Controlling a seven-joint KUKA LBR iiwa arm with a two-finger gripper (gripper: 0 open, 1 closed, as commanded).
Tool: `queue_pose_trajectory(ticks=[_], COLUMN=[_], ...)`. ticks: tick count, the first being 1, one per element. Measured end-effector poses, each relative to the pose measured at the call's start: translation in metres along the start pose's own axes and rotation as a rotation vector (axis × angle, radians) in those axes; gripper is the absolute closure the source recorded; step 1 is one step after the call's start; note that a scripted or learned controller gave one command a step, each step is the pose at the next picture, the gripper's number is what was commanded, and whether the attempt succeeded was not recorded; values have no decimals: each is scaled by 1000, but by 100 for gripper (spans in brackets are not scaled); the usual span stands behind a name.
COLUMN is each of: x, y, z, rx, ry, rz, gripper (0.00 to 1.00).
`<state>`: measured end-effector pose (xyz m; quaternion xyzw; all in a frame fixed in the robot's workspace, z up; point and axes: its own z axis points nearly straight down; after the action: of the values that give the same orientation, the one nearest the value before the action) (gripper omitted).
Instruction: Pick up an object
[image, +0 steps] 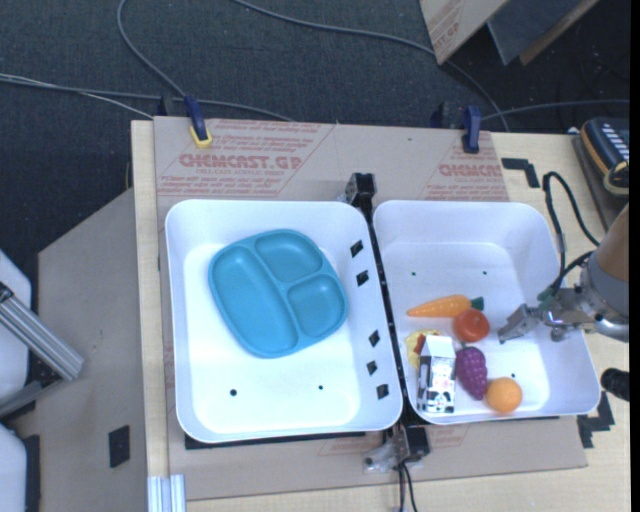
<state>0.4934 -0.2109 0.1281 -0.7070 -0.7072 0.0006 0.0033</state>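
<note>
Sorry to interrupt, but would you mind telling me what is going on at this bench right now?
A robot arm reaches into the right bin from the right, its gripper low beside the tomato, with nothing between its fingers. A carrot, grapes, an orange and a small carton lie clustered there. The left bin holds a blue divided plate.

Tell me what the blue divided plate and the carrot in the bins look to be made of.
The blue divided plate looks like molded plastic: one uniform colour, rounded compartment ridges and a soft satin sheen. The carrot looks like a toy, probably plastic or rubber: flat, even orange with a smooth surface and a small green tip. Its exact material is not certain at this resolution.
</note>
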Motion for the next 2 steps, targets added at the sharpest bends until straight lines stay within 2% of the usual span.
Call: queue_pose_trajectory(ticks=[1,2], x=[1,0], y=[-1,1], z=[46,32], rx=[0,-5], ry=[1,-1], rz=[0,1], gripper=[0,100])
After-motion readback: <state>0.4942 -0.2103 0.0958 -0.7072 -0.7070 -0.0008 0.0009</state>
